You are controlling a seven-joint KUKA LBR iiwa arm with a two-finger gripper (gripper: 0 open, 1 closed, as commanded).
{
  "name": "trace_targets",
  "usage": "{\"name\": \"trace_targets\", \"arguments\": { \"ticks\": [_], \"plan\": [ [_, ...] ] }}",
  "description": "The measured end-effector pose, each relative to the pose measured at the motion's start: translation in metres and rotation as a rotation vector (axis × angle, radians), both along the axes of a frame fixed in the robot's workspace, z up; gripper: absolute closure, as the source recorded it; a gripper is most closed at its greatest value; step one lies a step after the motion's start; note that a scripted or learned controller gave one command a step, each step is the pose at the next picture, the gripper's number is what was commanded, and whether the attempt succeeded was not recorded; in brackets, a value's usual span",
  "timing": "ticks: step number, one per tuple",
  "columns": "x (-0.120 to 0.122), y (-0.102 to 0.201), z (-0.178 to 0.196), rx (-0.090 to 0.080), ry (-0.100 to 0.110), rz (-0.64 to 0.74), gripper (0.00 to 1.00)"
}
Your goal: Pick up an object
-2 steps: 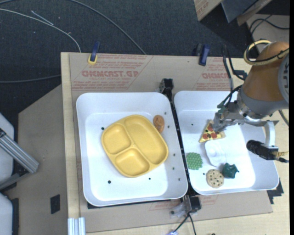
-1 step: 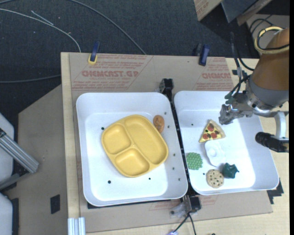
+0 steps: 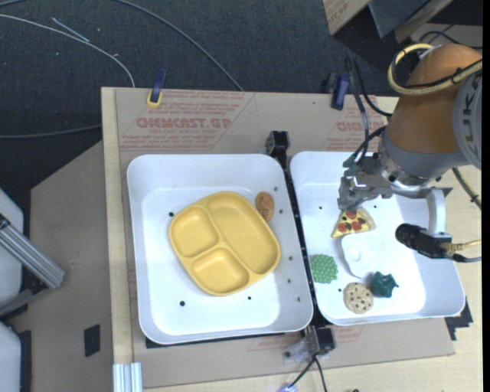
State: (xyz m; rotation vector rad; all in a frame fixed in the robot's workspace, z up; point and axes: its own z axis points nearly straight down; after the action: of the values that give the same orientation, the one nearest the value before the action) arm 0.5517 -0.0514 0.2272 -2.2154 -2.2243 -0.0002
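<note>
Cardboard-topped bench (image 3: 199,115) bears 2 white bins (image 3: 153,306).

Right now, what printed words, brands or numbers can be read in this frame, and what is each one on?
"CHEMCAST GP", red print repeated across the brown protective sheet under the bins, clearest at the top left.
Letters on the arm's grey housing at the right edge: cut off, unreadable.
Print on the cardboard box at the top: too blurred.
</note>
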Motion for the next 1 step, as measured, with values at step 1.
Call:
{"name": "trace_targets", "arguments": {
  "ticks": [1],
  "plan": [
    [-0.0083,0.0618,-0.0033,0.001,0.002,0.003,1.00]
  ]
}}
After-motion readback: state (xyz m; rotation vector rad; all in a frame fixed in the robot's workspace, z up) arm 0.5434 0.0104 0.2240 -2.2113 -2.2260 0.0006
